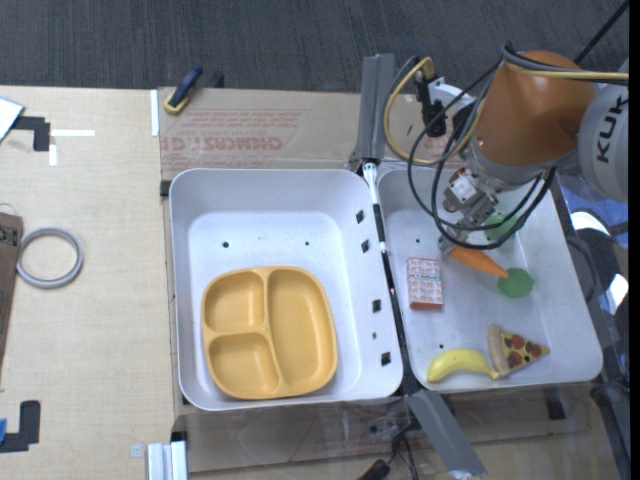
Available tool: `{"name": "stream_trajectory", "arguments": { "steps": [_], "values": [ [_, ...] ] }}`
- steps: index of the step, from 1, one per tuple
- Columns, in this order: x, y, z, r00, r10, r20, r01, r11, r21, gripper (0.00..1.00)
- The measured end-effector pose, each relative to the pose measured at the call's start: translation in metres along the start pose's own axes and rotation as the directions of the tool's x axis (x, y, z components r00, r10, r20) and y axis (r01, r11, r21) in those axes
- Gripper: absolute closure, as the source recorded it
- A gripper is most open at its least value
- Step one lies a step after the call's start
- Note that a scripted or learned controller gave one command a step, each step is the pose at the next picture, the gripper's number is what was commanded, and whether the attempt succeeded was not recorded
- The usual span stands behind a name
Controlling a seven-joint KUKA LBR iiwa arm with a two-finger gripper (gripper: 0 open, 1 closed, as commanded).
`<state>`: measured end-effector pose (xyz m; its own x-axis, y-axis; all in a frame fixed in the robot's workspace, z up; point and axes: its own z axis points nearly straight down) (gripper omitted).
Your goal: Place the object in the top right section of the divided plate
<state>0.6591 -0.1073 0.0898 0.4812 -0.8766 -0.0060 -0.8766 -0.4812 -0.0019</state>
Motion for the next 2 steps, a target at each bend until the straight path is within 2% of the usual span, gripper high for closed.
{"name": "stream_trajectory", "arguments": {
  "steps": [1, 2],
  "values": [
    [0.073, 0.04, 0.0, 0.967, -0.255, 0.002, 0.255, 0.967, 0.001, 1.0],
    [-0.002, -0.001, 0.0, 0.742, -0.67, 0.0, 0.67, 0.742, -0.003, 1.0]
  ]
}}
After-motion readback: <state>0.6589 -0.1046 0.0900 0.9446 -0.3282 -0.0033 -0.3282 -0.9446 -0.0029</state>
